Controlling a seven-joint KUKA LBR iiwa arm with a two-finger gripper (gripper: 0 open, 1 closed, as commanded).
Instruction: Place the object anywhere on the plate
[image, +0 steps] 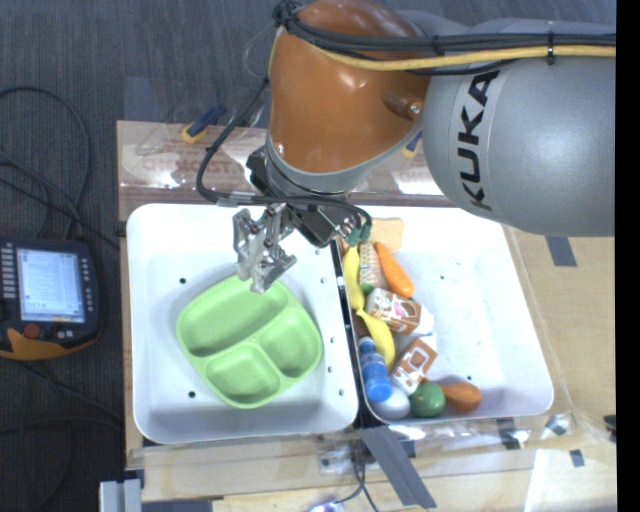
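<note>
Camera view: gripper (262, 262) hung over the far rim of the green plate (250, 342), a glossy three-compartment plastic dish in the left bin (150, 300). Fingers sat close together; nothing visible between them. Candidate objects, including a carrot (393, 270) and banana (352, 290), lay piled right of the plate, across the bin wall.

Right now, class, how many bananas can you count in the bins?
2, both in the right bin by the divider: one banana upright near the top, another slanting below it under the small cartons. The pile may hide more.
</note>
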